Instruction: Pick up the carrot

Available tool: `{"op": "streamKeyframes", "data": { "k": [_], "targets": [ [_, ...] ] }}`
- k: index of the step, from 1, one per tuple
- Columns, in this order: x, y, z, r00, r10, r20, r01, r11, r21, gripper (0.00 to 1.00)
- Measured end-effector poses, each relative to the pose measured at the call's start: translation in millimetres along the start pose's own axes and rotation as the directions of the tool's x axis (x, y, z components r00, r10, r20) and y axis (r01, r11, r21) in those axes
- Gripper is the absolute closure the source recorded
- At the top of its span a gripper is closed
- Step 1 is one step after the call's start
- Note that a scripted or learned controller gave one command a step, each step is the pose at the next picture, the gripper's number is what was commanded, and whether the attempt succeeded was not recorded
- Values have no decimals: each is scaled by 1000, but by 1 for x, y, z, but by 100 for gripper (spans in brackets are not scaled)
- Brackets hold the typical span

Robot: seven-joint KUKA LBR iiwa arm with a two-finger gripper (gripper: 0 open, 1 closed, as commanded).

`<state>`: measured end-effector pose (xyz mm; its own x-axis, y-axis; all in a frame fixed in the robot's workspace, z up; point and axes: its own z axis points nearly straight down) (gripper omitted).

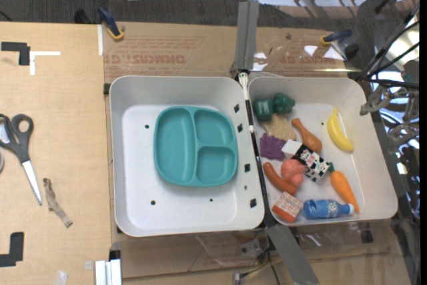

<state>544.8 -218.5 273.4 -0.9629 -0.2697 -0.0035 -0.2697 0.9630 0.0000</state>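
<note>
Though the right bin (383, 210) is crowded, the carrot (344, 190) lies clear at its five o'clock corner, just above the blue bottle (327, 209) and beside the checkered cube (313, 165). It looks like a light, rigid plastic toy, smooth and tapered, so it may slip; gripping across the thick middle seems safest. Whether the pincer is apart or together, I cannot tell. The teal tray (195, 145) sits in the left bin (120, 163).

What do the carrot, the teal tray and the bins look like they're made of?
Carrot: probably moulded plastic toy food, judging by its uniform orange and smooth, slightly glossy skin.
Teal tray: likely hard plastic, matte, with rounded moulded compartments.
Bins: seemingly rigid white plastic, with soft sheen on the walls and curved corners.
</note>
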Motion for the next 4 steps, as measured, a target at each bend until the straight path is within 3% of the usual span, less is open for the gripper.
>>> {"op": "streamKeyframes", "data": {
  "k": [1, 2, 3, 4],
  "targets": [
    [21, 3, 145, 994, 113, -1, -113, 994, 0, 0],
    [53, 13, 177, 985, 174, 11, -174, 985, 5, 0],
    [51, 16, 168, 986, 169, 12, -169, 986, 2, 100],
    [19, 92, 45, 962, 274, 1, -274, 962, 1, 100]
  ]
}}
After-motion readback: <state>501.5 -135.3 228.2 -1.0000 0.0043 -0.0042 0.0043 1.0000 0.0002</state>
